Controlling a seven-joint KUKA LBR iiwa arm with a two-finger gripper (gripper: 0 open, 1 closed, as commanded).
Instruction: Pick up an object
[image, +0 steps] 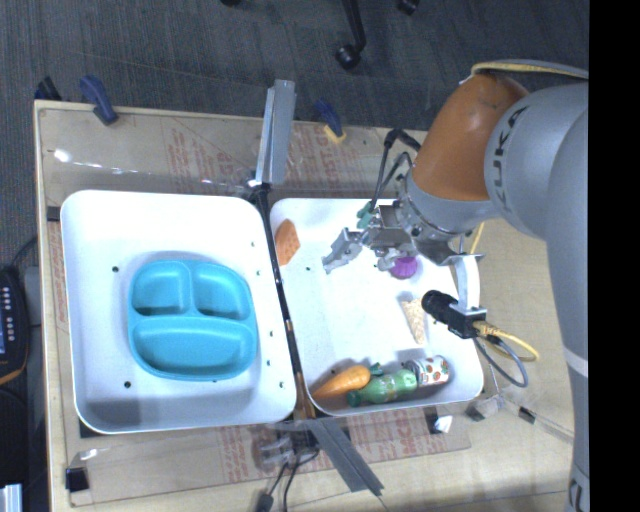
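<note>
The pincer is seen spread apart above the right bin, grasping nothing. A carrot and bottle are shown at the near wall.

The grey KUKA arm reaches in from the right of the camera view, its orange band sitting just above the wrist and bending down and leftward. At its end the two-finger metal tool hangs low, pointing toward the left. One finger stretches out to the left, well apart from the other, so the jaws stand spread.
</note>
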